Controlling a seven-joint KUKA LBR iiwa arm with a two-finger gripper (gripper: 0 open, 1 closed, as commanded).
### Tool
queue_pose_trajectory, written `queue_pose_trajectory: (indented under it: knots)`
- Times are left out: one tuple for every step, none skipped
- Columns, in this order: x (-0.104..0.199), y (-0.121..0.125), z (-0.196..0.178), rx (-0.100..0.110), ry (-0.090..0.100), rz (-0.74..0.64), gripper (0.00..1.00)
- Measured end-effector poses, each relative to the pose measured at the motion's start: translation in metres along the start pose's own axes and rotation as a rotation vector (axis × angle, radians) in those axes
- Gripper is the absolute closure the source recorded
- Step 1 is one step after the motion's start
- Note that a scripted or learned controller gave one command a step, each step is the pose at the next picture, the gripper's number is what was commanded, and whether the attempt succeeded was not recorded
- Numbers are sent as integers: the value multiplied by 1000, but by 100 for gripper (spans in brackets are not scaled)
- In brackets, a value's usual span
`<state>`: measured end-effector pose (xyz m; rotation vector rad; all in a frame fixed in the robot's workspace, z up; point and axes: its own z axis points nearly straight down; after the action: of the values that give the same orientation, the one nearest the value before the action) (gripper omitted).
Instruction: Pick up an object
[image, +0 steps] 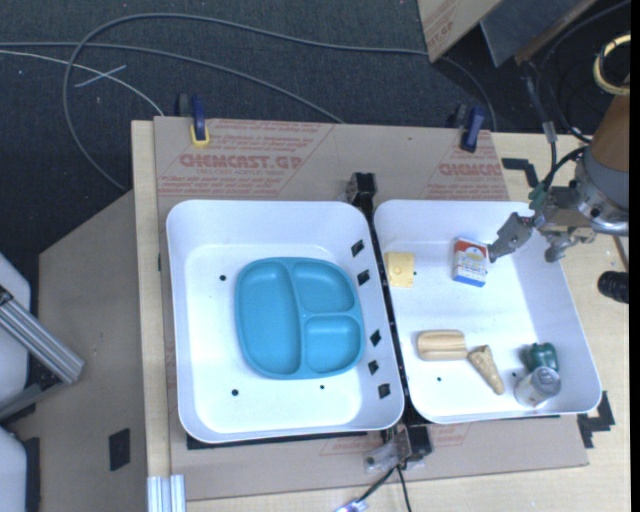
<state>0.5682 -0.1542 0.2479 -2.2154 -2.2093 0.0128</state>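
Blue divided plate (299, 317) in left bin (190, 300), gripper (528, 240) above right bin (575, 320)

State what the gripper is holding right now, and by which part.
Nothing is held. The gripper hangs over the right bin, beside the small red and white carton, with no object between its fingers.

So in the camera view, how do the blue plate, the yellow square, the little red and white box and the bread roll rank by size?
Largest to smallest as they look:
1. Blue plate, by far.
2. Bread roll.
3. Red and white box, close to the roll, so that order is unsure.
4. Yellow square.
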Motion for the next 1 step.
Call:
queue_pose_trajectory:
  knots:
    - [1,2,-8,-14,-2,-3,0]
